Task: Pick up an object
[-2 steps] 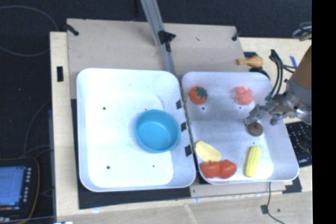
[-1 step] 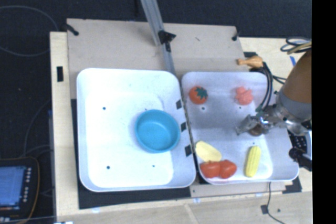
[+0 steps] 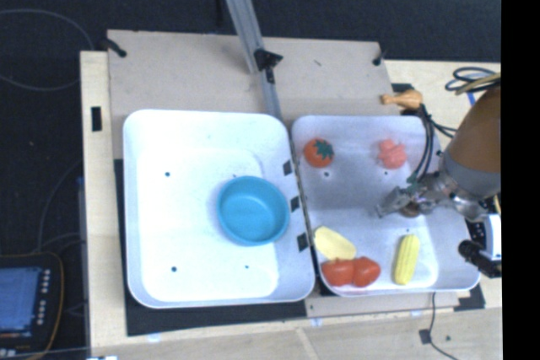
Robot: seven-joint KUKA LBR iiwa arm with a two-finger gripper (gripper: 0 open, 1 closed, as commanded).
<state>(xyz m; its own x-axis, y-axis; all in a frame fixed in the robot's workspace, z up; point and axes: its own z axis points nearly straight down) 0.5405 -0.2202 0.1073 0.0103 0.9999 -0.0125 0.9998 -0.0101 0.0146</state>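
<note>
While the hand [image 3: 403,205] hovers — grip unclear, corn cob [image 3: 407,259] just below, long axis near-vertical, slightly tilted.

**Bright Toy Foods Against White Bins**

A round sky-blue plastic bowl [image 3: 251,211] sits in the glossy white left bin [image 3: 169,139]. The white right bin [image 3: 354,139] shows a red tomato with green top [image 3: 318,152], a pale pink lump [image 3: 391,153], a yellow corn cob [image 3: 407,258], a yellow wedge [image 3: 334,244] and a red pepper [image 3: 351,271].

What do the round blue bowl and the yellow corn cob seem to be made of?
Round blue bowl: probably plastic, given its even colour and smooth, faintly glossy surface. Yellow corn cob: likely a plastic toy, uniformly bright with a slight sheen; rubber is possible.
</note>
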